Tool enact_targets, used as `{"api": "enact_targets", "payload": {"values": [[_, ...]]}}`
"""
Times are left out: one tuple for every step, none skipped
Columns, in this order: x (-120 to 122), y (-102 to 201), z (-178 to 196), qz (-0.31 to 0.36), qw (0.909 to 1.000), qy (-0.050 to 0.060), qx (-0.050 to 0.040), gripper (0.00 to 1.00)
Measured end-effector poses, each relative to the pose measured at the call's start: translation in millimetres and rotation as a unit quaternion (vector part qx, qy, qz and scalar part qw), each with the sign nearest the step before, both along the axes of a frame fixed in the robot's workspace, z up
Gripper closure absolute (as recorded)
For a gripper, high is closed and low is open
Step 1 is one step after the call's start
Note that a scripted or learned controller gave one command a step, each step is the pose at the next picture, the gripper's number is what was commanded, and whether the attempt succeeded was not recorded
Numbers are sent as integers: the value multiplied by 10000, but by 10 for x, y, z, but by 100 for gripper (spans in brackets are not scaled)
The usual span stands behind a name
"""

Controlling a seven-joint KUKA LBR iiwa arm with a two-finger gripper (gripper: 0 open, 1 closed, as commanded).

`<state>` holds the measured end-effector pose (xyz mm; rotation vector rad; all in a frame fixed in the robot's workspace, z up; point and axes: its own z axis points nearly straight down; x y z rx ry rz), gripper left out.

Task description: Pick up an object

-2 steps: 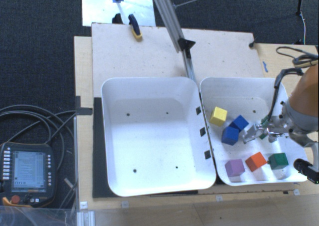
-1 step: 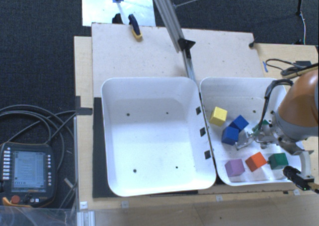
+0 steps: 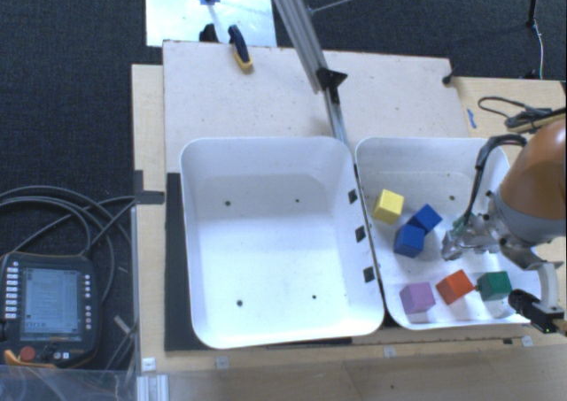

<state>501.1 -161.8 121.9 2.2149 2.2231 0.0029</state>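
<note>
The end effector (image 3: 462, 242) is seen low inside the right bin (image 3: 425, 153), at about three o'clock of the whole view, hung under the orange wrist band. Whether it is open or closed cannot be told: the metal parts there are small and blurred, and no block is seen held in them.

Nearest to it, at about nine o'clock, the two blue cubes (image 3: 416, 231) are found, touching each other. The orange cube (image 3: 455, 286) lies at about six o'clock, the green cube (image 3: 494, 284) at about five o'clock, just beside the orange one. Further out, the purple cube (image 3: 416, 297) is placed at seven o'clock and the yellow cube (image 3: 388, 204) at ten o'clock, near the dividing wall. All the candidates for picking are thus kept in the right bin; the left bin (image 3: 266, 153) lies well apart at nine o'clock.

Now the risks, as they are judged. The blocks are packed close, so a descent between them could land on an edge, and a cube could be shoved aside rather than enclosed. With the blue pair touching, both could be nudged together and neither taken cleanly. The green cube is set near the bin's lower wall, so that wall could be struck in a grasp there. A grip on a corner could be lost during lifting.
</note>
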Motion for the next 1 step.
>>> {"api": "enact_targets", "payload": {"values": [[-8,-72,457,-3,10000,-12,-7,100]]}}
